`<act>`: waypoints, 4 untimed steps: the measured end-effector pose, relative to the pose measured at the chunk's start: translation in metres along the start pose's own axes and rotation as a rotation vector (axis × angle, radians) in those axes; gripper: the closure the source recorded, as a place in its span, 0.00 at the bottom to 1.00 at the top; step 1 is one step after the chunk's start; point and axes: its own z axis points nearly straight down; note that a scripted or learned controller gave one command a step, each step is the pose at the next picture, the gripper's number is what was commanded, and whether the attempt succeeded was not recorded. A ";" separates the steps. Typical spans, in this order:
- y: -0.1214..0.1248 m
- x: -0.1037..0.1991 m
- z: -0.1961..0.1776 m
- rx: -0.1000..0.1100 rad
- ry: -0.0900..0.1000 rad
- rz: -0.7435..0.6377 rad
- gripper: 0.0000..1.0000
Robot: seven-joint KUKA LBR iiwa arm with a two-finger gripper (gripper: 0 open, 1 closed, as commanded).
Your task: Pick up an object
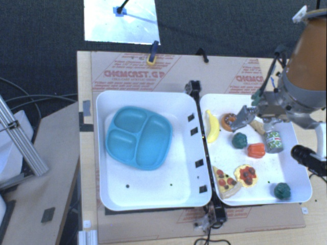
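Observation:
The right bin (301, 185) holds several toy foods. A yellow banana (211, 126) lies by its left wall, and an orange round piece (229, 120) sits beside it. Further in are a teal broccoli (239, 140), a red pepper (256, 150) and a small can (274, 141). A pizza slice (224, 181), a red-topped tart (247, 174) and a dark teal lump (281, 190) lie near the front. My gripper (250, 117) hangs low over the bin's upper middle, just right of the orange piece and above the broccoli. It partly hides a beige piece (258, 127).
The left bin (117, 188) bears a blue divided plate (138, 137). A black divider (200, 137) with clips runs between the bins. The arm's orange band (311, 50) rises at the right edge. A black cylinder (306, 158) juts over the right bin's right rim.

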 end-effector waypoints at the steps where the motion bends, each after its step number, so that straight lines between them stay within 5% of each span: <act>1: 0.021 0.041 -0.042 -0.004 0.001 -0.003 0.00; 2: -0.004 0.158 -0.095 -0.003 0.005 -0.010 0.00; 3: -0.004 0.158 0.003 0.011 -0.003 0.006 0.00; 4: -0.002 0.172 -0.068 -0.005 0.003 0.001 0.00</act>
